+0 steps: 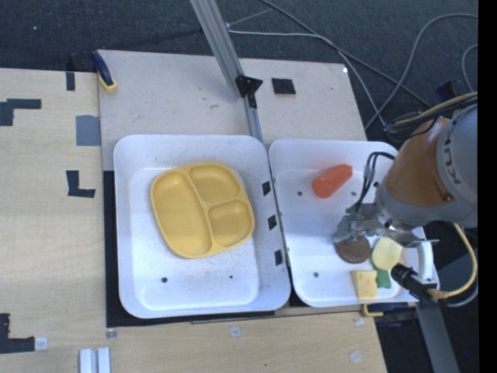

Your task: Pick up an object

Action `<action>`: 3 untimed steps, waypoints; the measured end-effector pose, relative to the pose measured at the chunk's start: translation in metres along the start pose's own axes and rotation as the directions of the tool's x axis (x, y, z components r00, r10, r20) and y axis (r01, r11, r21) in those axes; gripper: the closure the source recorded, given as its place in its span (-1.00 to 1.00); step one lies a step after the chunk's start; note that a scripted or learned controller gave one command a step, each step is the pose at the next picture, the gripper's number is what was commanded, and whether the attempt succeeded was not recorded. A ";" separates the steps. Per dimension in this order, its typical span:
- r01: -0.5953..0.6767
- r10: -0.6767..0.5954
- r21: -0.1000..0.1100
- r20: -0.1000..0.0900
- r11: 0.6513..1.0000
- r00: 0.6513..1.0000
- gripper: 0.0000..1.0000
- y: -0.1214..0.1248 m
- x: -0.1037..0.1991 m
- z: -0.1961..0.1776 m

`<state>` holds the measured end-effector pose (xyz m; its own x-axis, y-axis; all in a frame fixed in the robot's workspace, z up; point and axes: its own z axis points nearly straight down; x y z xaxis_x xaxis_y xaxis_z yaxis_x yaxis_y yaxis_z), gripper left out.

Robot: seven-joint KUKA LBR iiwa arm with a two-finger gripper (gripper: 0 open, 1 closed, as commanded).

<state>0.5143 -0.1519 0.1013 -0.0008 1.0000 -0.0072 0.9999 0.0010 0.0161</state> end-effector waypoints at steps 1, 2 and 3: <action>-0.001 0.001 0.014 -0.006 1.000 1.000 1.00 -0.002 -0.007 -0.045; 0.001 -0.001 0.011 -0.006 1.000 1.000 1.00 -0.004 -0.004 -0.106; 0.002 -0.002 0.012 -0.006 1.000 1.000 1.00 0.006 0.003 -0.160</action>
<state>0.5178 -0.1481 0.2611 -0.0029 1.0000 -0.0015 1.0000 0.0029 0.0045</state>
